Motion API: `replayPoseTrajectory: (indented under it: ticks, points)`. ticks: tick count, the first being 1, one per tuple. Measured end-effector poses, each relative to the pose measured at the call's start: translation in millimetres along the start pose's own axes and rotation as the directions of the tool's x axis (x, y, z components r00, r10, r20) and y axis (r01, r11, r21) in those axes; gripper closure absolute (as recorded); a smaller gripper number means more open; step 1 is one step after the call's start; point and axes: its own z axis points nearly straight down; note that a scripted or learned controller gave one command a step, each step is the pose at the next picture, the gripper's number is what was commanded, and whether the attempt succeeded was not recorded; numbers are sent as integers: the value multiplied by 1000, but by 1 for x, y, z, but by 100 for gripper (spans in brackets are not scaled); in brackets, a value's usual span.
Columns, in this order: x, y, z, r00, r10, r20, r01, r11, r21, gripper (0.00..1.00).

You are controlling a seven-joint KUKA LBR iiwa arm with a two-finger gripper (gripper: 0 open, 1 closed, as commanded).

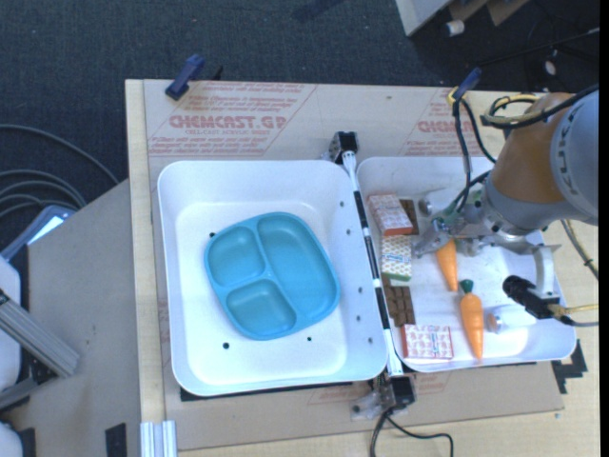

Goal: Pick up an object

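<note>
Claw (433,239) state I cannot tell; it hangs in my right bin (561,343) touching the upper toy carrot (447,267), which could roll away if nudged.

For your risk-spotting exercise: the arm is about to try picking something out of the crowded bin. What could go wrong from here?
1. The gripper sits right by the upper carrot; a round, tapered carrot may roll or slip away.
2. The packets and lower carrot lie close by, so a neighbour may get nudged.
3. Dangling cables could snag.
</note>
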Motion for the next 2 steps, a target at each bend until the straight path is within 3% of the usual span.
replayPoseTrajectory:
  ticks: [1, 2]
  points:
    - [0, 1, -10, 1000, 0, 1, 0, 1000, -1, 100]
    - [76, 16, -100, 1000, 0, 0, 0, 1000, -1, 100]
